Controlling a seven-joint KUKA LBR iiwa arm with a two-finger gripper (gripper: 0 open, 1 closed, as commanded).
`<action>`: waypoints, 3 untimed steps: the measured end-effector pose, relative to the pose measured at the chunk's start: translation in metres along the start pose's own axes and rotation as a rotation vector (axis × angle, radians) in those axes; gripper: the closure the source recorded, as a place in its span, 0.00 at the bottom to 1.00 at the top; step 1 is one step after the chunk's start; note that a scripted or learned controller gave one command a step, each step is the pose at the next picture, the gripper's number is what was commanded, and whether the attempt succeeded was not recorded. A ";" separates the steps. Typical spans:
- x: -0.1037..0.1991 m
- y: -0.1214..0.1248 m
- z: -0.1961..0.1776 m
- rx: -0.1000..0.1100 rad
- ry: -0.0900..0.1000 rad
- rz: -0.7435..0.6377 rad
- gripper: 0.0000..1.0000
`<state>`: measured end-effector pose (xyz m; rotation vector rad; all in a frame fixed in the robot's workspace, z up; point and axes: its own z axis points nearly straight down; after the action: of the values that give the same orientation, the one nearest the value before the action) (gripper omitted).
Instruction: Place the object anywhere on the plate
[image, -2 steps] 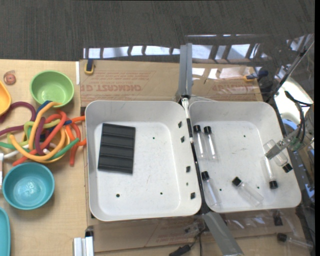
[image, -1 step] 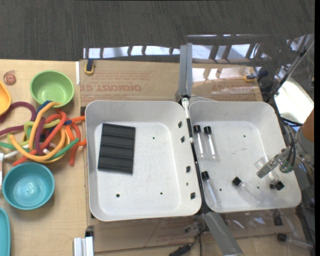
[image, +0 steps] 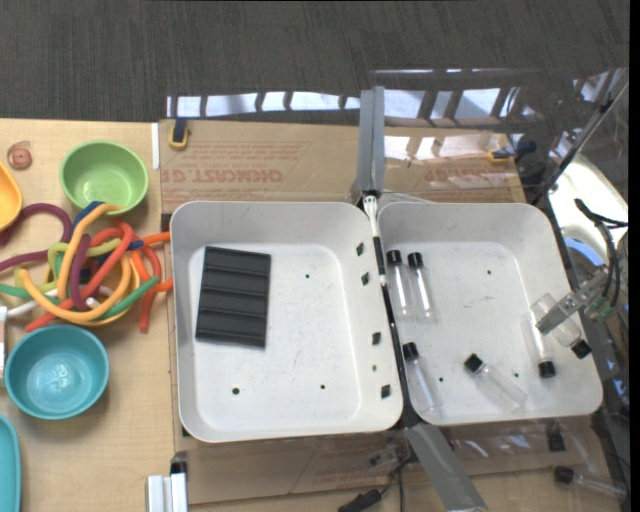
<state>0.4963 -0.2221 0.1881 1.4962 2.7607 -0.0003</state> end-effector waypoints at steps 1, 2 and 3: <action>0.010 -0.015 0.014 0.000 0.000 -0.134 1.00; -0.039 0.061 0.003 -0.001 -0.001 -0.221 1.00; -0.001 0.002 0.037 0.000 0.002 -0.298 1.00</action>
<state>0.4991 -0.2219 0.1514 1.0699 2.9541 0.0002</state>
